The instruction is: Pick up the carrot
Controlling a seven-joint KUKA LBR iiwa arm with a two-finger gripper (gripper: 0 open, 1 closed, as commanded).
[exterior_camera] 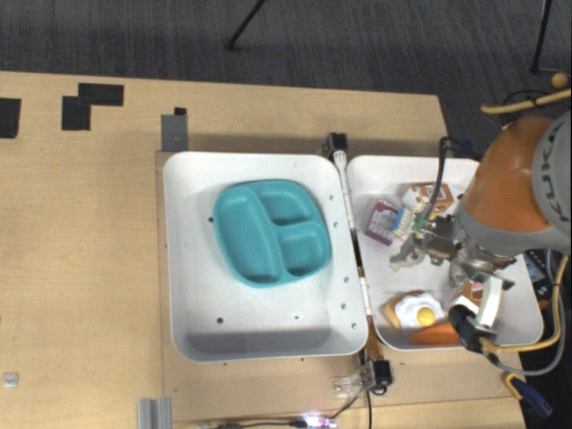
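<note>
the print on the purple packet (383,222) and the box (420,199) at twelve o'clock in the right bin (380,179) is too small to read. the carrot (435,334) lies at the bin's six o'clock wall, beside a fried egg (416,312), at seven o'clock from my gripper (465,280), apart. whether my jaws are parted or closed, i cannot tell.

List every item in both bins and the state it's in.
teal divided plate: flat in the left bin, nothing in its compartments
carrot: lying at the right bin's near edge
fried egg: beside the carrot
purple box: lying flat
pincer: over the right bin
</note>
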